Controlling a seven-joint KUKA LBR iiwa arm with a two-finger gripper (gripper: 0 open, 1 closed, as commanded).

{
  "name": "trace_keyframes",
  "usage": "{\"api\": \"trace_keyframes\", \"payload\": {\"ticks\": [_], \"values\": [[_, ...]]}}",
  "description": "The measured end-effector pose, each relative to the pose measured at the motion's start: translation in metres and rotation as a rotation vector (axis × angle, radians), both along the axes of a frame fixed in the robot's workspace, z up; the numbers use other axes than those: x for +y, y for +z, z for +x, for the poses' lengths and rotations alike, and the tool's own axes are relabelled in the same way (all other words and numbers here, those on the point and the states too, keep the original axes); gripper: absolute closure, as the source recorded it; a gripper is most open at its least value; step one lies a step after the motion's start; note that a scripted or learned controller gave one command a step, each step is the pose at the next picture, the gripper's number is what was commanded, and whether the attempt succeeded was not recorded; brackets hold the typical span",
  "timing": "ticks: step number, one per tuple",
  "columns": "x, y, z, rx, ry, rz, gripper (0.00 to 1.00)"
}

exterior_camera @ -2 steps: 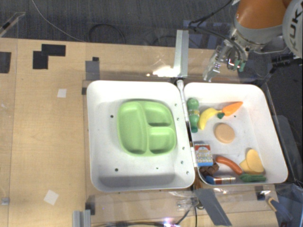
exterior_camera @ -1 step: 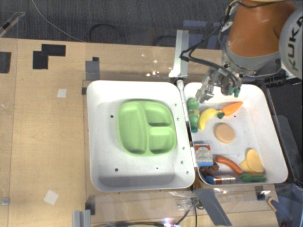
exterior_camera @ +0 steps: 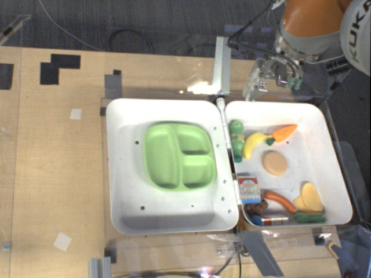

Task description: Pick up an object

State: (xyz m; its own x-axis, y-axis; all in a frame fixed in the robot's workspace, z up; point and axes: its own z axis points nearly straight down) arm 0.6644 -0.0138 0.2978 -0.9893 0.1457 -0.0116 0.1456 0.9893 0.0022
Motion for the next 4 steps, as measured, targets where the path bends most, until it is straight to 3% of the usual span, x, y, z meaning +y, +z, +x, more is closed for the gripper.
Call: {"api": "trace_keyframes", "payload": {"ticks": [1,2,3,4], "values": [[0.002,0.015,0.002,-0.013,0.002,0.001,1.0],[0.068,-0.062,-0.096,0.012,0.072,0.003,1.0],[0.054,-0.026,-0.011,-0.001,0.053,0.001,1.0],[0.009,-0.007,-0.003,-0.001,-0.048,0.0,1.0]]}}
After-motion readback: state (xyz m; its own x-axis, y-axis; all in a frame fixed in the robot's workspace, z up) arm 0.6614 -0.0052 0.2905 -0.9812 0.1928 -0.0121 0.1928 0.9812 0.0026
